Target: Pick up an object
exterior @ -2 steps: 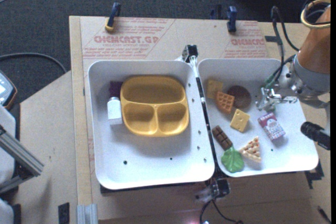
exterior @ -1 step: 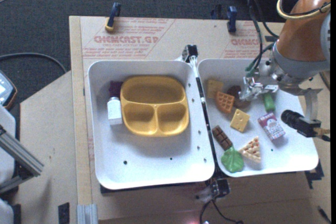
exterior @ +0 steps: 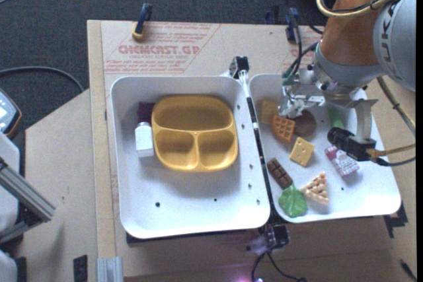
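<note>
One pincer (exterior: 295,105) hangs low in the right bin (exterior: 390,191), just above the waffle (exterior: 283,129); grip state cannot be told. Approach step; next, descent and closure required.

Glossy white plastic bins (exterior: 132,208), matt yellow plastic divided plate (exterior: 195,132), bare wooden bench (exterior: 99,142)

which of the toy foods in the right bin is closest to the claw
The waffle, the orange grid-patterned square just below the claw. The cheese wedge, chocolate bar and pizza slice all lie farther toward the bin's near edge.
</note>
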